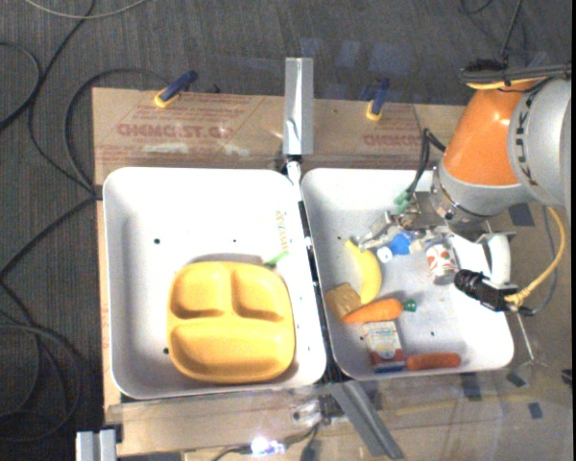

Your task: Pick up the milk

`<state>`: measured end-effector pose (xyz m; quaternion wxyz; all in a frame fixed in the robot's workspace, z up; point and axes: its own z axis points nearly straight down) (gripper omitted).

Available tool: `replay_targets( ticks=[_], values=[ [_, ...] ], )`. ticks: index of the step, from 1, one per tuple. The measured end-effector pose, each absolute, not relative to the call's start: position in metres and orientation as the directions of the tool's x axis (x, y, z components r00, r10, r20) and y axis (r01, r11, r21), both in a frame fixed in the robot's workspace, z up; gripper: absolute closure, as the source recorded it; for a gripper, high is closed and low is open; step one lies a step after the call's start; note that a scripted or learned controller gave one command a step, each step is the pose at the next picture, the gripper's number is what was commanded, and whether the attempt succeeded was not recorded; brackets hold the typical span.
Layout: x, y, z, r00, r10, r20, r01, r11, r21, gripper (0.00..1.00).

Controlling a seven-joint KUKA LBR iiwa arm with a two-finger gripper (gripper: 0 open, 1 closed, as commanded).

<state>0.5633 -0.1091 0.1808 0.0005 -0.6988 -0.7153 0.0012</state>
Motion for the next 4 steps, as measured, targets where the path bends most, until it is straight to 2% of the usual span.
replay_targets(
  ticks=[1, 2, 3, 4],
  values=[
    [0.482, -0.11, 0.124, 0.223, 0.975, -0.001, 0.975, -0.223, -0.006, 0.0],
    [0.482, -0.109, 0.132, 0.222, 0.975, 0.001, 0.975, -0.222, -0.01, 1.0],
    [0.515, -0.111, 0.3, 0.282, 0.959, -0.004, 0.959, -0.282, -0.001, 1.0],
    [0.486, -0.135, 0.245, 0.222, 0.975, -0.002, 0.975, -0.222, -0.003, 1.0]
  ],
)
